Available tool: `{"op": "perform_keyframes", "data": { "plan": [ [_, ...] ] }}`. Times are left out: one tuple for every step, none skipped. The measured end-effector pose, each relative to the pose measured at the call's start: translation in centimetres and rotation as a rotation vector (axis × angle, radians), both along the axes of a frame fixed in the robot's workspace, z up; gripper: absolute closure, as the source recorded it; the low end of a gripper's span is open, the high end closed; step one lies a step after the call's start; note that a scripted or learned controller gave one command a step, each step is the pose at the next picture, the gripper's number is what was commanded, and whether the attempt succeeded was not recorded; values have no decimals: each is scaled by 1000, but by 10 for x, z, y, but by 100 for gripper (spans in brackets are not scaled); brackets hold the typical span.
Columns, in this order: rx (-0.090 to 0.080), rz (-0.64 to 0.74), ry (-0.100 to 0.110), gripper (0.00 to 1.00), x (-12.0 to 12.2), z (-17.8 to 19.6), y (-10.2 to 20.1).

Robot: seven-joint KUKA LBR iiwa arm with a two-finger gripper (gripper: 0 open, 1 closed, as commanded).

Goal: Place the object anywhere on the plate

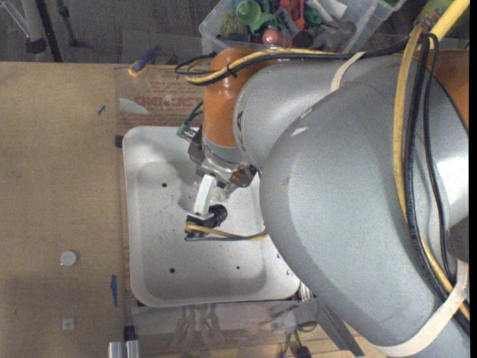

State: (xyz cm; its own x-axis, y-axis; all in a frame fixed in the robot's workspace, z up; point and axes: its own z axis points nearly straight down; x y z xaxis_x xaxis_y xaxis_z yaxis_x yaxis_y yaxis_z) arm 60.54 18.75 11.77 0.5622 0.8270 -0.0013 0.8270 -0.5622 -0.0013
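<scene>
A shallow white bin (160, 222) lies at the middle left, its floor bare apart from a few small dark specks. My gripper (222, 174) hangs low over the bin's middle, below the orange band (220, 103) of the wrist. The big grey arm (350, 185) reaches in from the right. It covers the bin's right side and everything beyond it.
A clear plastic tub (298, 10) of colourful toys stands at the back. Brown cardboard (160, 95) lies behind the bin. The wooden bench top (52, 162) stretches to the left, with a small grey disc (68, 258) on it.
</scene>
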Motion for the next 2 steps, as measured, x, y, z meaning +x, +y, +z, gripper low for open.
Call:
{"op": "perform_keyframes", "data": {
  "plan": [
    [4, -566, -8, 100, -10, -29, 36],
    [1, -776, -3, 100, 27, 3, -16]
  ]
}}
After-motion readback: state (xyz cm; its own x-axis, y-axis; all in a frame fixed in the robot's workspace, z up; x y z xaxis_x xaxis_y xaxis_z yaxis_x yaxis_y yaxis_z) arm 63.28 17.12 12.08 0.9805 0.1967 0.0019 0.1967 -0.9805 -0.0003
